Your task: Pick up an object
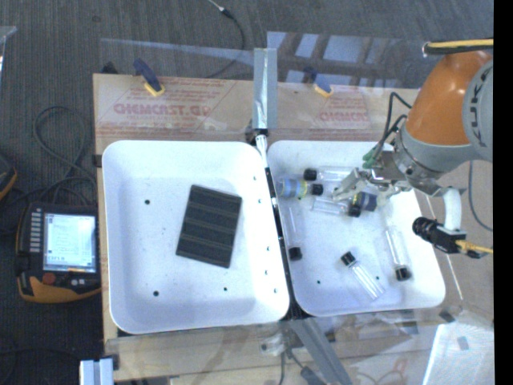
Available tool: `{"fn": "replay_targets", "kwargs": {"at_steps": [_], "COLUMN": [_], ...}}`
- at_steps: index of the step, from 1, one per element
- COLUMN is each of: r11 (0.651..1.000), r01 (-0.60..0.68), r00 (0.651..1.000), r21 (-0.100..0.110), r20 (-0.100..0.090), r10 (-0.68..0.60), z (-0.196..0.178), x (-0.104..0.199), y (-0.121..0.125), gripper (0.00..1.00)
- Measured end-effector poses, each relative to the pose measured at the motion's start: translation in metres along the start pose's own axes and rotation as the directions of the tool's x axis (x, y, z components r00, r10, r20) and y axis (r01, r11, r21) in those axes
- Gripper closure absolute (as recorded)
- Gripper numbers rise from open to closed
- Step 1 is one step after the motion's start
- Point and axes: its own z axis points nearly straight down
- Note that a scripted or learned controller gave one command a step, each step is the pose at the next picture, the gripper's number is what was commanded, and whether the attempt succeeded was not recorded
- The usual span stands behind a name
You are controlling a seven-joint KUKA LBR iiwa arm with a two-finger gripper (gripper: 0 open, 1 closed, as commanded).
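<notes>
Several clear vials with black caps lie scattered in the right bin [417, 291]. One vial [362, 274] lies near the front, another [396, 251] by the right wall, and a third [290, 233] along the left wall. A bluish vial [290, 187] rests at the back left. My gripper [358, 189] is low over the back of this bin, right above a small cluster of vials [330, 207] and a dark cap [357, 206]. I see nothing clearly held. A black ribbed rectangular pad [209, 225] lies flat in the left bin [128, 287].
The arm's orange and grey wrist [449, 111] hangs over the right bin's back right corner. A ridge [274, 223] divides the bins. A teach pendant [60, 251] and cables lie left of the bench. Blue clamps [148, 77] hold the cardboard behind.
</notes>
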Motion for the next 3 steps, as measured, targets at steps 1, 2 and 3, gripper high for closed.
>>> {"fn": "replay_targets", "kwargs": {"at_steps": [1,2,3], "r11": [0.999,0.994,0.994], "r01": [0.046,0.112,0.111], "r00": [0.999,0.994,0.994], "r21": [-0.002,0.000,0.003], "r20": [0.000,0.001,0.008], "r10": [-0.046,-0.112,-0.112], "z": [0.107,0.110,0.101], "x": [-0.032,-0.076,-0.079], "y": [0.013,0.088,0.087], "gripper": [0.00,0.00,1.00]}}
